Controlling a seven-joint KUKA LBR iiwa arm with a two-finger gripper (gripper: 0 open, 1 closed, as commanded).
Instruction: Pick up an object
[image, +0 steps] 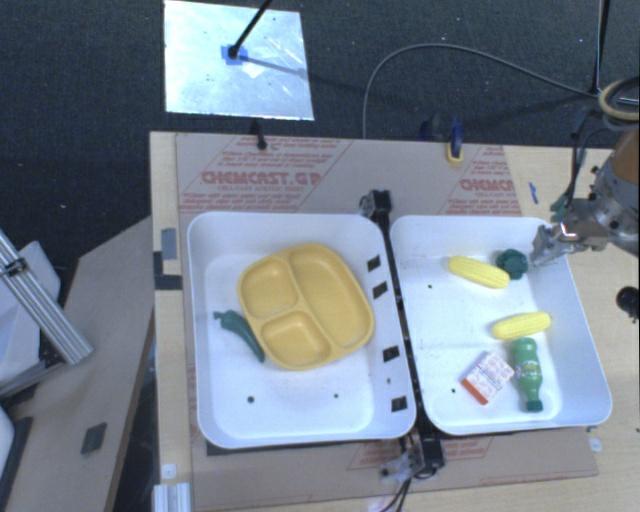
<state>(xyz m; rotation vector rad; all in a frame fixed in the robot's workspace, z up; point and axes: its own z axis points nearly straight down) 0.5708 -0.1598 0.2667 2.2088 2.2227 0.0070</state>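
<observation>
In the right bin (560, 410) lie two yellow corn cobs (478, 271) (521, 324), a small dark teal object (513, 263), a green bottle (527, 372) and a small red and white packet (487, 377). My gripper (548, 243) hangs at the bin's far right corner, just right of the teal object and above the rim. Nothing shows between its fingers. The arm comes in from the right edge.
The left bin (215, 400) holds a yellow divided plate (305, 305) and a green pepper-like item (240, 332) at the plate's left. A black clip strip (392, 320) runs between the bins. A cable (420, 60) arcs behind them.
</observation>
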